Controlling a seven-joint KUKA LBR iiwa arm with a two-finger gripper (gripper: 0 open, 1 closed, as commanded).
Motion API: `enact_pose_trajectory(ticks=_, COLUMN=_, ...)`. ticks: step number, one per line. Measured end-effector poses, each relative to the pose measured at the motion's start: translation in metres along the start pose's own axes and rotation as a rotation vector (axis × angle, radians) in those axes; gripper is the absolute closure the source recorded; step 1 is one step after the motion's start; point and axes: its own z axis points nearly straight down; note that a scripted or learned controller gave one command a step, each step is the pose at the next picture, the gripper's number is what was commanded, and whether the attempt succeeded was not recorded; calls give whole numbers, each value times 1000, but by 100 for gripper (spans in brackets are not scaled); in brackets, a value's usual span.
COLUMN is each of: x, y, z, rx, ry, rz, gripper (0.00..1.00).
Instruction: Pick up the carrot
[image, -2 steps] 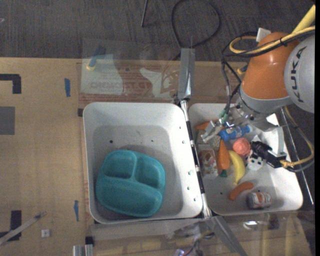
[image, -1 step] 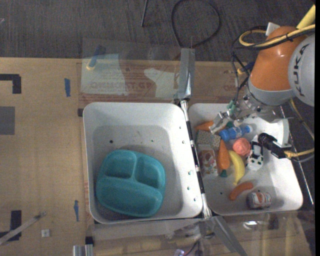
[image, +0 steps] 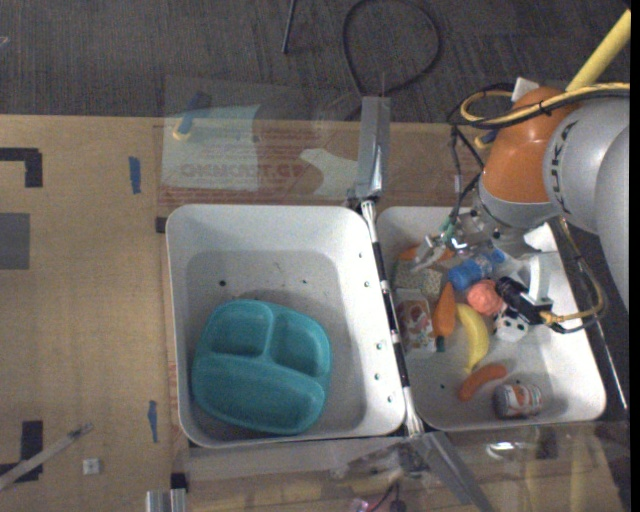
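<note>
The carrot (image: 445, 311) lies in the right bin (image: 580, 395), close to that bin's left wall, just beside a yellow banana (image: 473, 335). The gripper (image: 462, 240) hangs over the bin's upper left part, above the carrot, and I cannot tell how it is set. Around it the toys crowd together: a blue piece (image: 465, 274), a pink ball (image: 485, 296), and a small packet (image: 413, 322) against the left wall. Nearer the bin's lower edge lie an orange sausage (image: 483, 380) and a small can (image: 517, 399); the lower left corner has bare floor. The left bin (image: 190, 240) on the desk (image: 80, 300) holds a teal divided tray (image: 262, 367) in its lower half, with open floor along its upper edge.
</note>
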Motion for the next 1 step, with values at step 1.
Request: enact_pose_trajectory(ticks=1, x=-1, y=1, z=-11, rx=-4, ry=1, rz=4, gripper=100)
